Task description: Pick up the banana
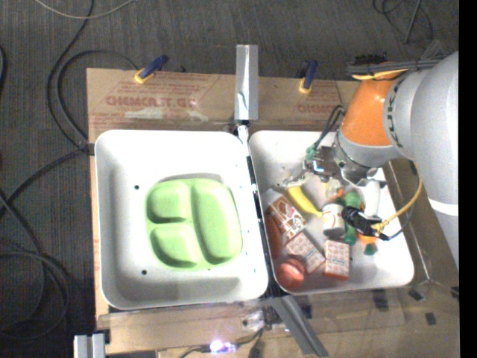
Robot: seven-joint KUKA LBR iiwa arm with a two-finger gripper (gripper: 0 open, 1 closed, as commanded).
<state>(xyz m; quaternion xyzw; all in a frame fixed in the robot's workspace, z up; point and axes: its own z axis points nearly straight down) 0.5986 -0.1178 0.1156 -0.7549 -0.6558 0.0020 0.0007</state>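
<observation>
My claw (322,171) hangs low over the right bin (399,274), fingers' state unclear to me, with the banana (302,200) just below-left, apparently lined up for a grab.

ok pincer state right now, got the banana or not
pincer: cannot be told; it sits low in the right bin just above the banana, which lies in the bin, not visibly gripped.

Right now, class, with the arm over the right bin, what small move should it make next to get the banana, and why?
Probably a short descent toward the banana. The hand sits just above and right of it in the right bin, and nothing yellow shows between its parts. The banana lies close to the cartons, so a careful, well-aligned approach seems wise.
</observation>
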